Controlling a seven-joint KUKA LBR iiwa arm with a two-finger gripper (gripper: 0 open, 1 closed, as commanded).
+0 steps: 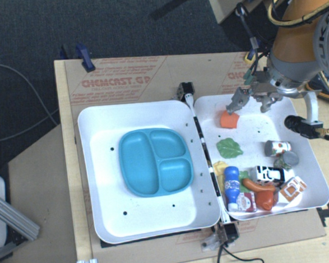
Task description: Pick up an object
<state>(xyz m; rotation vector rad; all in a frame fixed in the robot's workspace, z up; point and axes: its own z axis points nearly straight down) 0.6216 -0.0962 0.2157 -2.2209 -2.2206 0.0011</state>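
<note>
**Tool poised over the orange block in the right bin**

The grey arm with its orange band [300,17] comes in from the upper right, and its tool [251,100] hangs over the far end of the right-hand shallow white bin [319,170]. The two fingers stand spread apart — one [235,100] reaches down to just above the small orange block [229,119], the other [267,101] sits off to the side. Nothing lies between them. Whether the nearer finger actually touches the block is hard to tell from here.

Below the block lies a green leaf-shaped piece [229,148], on its own. The near end of the bin is a crowded heap: a blue bottle with a white cap [232,185], a red sausage-shaped toy [259,185], a black-and-white item [270,174], an orange-and-white carton [292,189], and a small can lying on its side [277,146] beside a grey lump [289,159]. They overlap, so several are partly hidden.

The left-hand white bin [99,161] holds a blue divided plastic tray [155,161]. Both bins rest on the brown worktop [121,75].
</note>
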